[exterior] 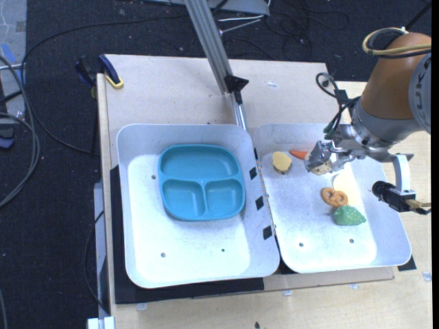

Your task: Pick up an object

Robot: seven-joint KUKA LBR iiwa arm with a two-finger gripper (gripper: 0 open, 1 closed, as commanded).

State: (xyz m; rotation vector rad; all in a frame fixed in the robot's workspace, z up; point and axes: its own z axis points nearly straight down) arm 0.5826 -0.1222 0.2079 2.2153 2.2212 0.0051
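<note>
The tool [319, 162] is seen low over the right bin [394, 252]; whether it is open or closed cannot be told. The pretzel [335, 197] lies just in front of it, toward the near rim, with the green piece [349, 216] beyond.

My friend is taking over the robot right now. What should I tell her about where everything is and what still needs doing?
Gripper: low over the right bin, near its upper middle; I cannot tell whether it has anything.
Right bin holds: a yellow piece, an orange carrot-like piece beside it, a pretzel-shaped piece, a green piece, and a pale yellow piece partly behind the gripper.
Left bin holds a blue divided plate.
Done: nothing visibly lifted.
Left: pick up one object.
</note>
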